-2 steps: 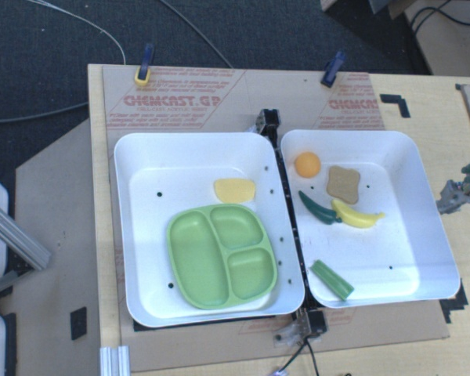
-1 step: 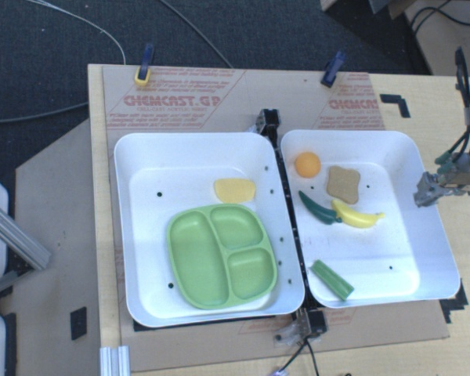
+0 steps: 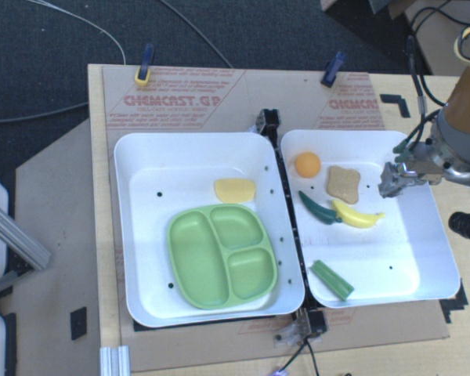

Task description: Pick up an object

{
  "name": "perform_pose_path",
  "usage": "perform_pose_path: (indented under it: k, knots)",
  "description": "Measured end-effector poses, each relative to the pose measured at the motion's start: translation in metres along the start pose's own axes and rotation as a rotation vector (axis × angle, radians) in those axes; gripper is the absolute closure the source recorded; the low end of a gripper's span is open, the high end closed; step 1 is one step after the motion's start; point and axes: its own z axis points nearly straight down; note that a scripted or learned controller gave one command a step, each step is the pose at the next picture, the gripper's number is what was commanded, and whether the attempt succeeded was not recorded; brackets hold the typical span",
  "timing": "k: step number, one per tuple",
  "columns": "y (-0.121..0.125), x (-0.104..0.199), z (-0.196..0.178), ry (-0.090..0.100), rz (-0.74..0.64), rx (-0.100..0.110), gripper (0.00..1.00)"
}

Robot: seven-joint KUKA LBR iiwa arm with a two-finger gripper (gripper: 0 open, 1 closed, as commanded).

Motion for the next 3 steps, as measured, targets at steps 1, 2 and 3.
perform_pose_path:
  k: [1, 2, 3]
  knots:
    - [0.013, 0.046, -0.002, -0.001, 0.000, -0.003, 1.00]
    - [0.032, 0.097, 0.014, -0.001, 0.000, -0.002, 1.00]
    - [0.058, 0.148, 0.026, 0.000, 0.000, -0.003, 1.00]
